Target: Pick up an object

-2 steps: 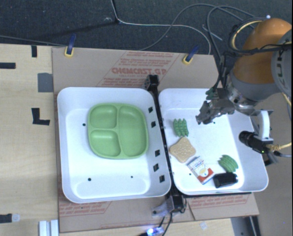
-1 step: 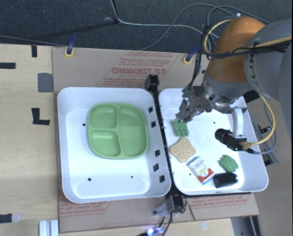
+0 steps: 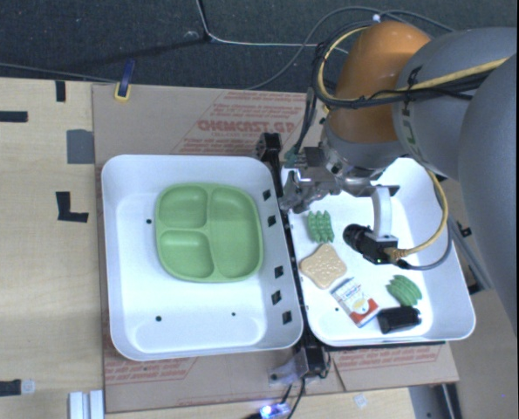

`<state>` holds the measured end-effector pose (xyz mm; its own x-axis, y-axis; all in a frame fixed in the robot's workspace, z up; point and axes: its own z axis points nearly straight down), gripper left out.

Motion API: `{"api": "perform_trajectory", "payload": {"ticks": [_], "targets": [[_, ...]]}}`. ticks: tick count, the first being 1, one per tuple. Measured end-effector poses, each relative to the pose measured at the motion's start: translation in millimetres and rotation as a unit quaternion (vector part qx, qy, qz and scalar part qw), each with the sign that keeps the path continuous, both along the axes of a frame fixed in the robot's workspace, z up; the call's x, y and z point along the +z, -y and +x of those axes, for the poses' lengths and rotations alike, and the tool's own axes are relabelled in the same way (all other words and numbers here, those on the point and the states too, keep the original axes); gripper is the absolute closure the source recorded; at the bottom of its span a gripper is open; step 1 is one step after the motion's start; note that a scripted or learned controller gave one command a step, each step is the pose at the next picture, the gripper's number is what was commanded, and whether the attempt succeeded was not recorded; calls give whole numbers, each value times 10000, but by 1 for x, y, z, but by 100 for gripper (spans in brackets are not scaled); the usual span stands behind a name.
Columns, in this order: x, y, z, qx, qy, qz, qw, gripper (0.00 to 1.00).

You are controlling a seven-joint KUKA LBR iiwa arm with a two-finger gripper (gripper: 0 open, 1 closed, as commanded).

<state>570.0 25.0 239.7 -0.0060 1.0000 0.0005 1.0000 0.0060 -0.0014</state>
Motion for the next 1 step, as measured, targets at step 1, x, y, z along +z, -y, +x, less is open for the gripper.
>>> {"api": "perform_trajectory", "payload": {"ticks": [1], "targets": [[-12, -55, 19, -1, 2, -6, 10000, 100]]}}
